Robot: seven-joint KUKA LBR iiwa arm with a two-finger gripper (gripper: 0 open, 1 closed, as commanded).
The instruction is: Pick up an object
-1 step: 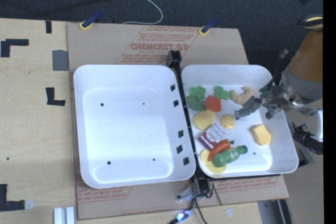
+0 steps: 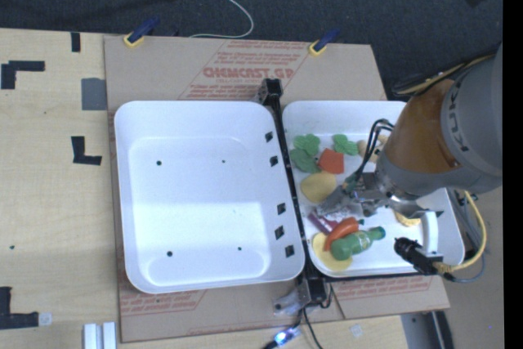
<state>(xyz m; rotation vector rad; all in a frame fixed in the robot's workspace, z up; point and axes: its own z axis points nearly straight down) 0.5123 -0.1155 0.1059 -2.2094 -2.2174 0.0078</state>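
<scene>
While the gripper [image 2: 353,194] hangs over the right bin [image 2: 372,112] | jaw state: cannot tell | yellow toy [image 2: 317,186] beneath looks light, smooth, slippery | best pinched across its middle.

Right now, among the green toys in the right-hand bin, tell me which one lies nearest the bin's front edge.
The green bottle-shaped toy, lying on its side beside the red toy. The other green pieces sit toward the back.
</scene>
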